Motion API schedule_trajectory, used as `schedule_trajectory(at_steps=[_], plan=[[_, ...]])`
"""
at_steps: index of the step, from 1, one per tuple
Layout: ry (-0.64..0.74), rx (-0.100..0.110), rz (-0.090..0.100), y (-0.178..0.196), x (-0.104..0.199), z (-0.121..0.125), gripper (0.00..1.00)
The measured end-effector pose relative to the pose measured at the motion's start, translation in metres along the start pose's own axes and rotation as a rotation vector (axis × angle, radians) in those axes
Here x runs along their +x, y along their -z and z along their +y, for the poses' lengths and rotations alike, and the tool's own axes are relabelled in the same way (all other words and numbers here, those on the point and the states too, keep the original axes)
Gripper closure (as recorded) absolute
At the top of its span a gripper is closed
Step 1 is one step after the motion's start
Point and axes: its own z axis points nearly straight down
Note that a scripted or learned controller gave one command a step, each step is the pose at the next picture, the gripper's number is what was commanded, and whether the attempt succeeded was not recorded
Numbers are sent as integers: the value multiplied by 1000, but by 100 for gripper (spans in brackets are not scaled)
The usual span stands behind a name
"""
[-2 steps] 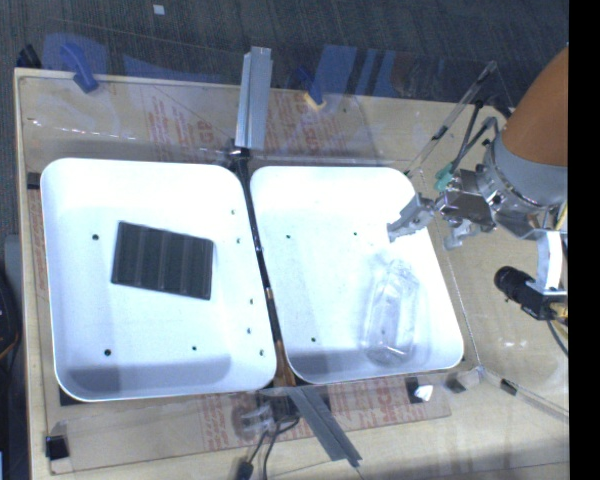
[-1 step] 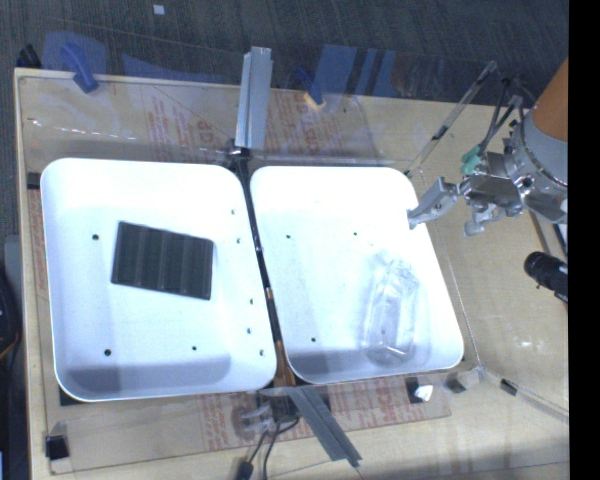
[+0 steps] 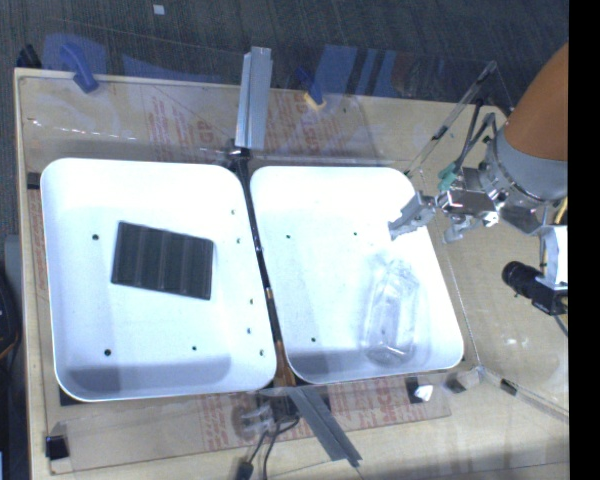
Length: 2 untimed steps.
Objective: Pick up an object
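A clear plastic bottle (image 3: pixel 388 310) lies on its side in the right bin (image 3: pixel 320 268), toward that bin's right wall and lower half; it is see-through and pale, so its outline is faint against the white floor, and no label on it can be read. In the left bin (image 3: pixel 70 268) a dark, flat, ribbed rectangle (image 3: pixel 163 260) rests slightly tilted near the middle. The tool (image 3: pixel 410 216) hangs over the upper right corner of the right bin, above and apart from the bottle, with nothing between its tips; whether it is released or clenched cannot be told. The arm (image 3: pixel 530 158) reaches in from the right, its orange band at the frame's edge, cables trailing off it. Reddish printing on the tabletop (image 3: pixel 130 108) is too small to read
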Motion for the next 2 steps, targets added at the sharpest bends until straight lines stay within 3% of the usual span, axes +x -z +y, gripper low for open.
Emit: schedule_trajectory(at_steps=[1,2], plan=[[-35,-2,0,10,0,31,0],[23,0,0,-20,3,39,0]])
